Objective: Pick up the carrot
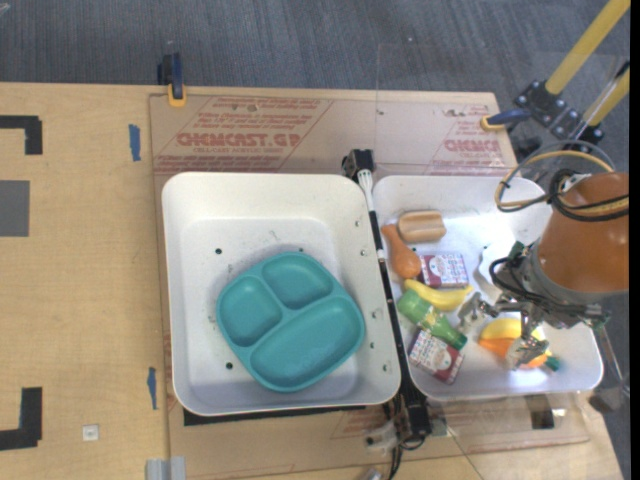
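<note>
Carrot point(404, 257) lies at the right bin's point(590, 383) nine o'clock edge, beside a banana point(436, 295). Jaws' state: I cannot tell. Best approach is from above, clear of the wall.

Orange band point(590, 236) is glowing round the arm's wrist, black cables point(525, 183) looping above, dark metal gripper point(522, 320) showing below.

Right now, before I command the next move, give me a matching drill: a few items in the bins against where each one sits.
Things:
1. teal divided plastic plate
2. orange carrot
3. tan bread roll
4. yellow banana

Places:
A. right bin, far end
B. left bin
C. right bin, middle
D. right bin, along its left wall

Pairs: 1-B, 2-D, 3-A, 4-C
</note>
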You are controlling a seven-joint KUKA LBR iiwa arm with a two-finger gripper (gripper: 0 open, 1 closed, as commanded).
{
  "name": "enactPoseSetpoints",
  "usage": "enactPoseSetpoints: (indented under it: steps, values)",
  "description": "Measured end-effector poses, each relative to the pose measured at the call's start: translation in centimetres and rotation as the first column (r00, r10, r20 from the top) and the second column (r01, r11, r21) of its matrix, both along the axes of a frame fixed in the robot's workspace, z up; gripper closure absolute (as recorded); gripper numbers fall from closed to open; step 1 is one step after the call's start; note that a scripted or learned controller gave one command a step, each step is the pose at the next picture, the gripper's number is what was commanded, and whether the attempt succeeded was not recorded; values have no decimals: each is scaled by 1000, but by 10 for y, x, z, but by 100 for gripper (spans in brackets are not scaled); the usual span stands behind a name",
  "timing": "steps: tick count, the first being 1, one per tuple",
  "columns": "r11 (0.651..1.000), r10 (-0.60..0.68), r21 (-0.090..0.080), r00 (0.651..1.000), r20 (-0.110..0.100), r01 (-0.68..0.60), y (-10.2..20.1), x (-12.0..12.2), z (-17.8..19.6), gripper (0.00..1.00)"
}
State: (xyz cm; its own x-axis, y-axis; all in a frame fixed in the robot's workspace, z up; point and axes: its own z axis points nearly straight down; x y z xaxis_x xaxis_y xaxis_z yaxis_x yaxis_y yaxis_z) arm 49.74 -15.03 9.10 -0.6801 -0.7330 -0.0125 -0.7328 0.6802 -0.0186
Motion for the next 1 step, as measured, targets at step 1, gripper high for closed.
enactPoseSetpoints:
  steps: [1]
  values:
    - [905,425,5,905,-11,-425,15,-8,4,0]
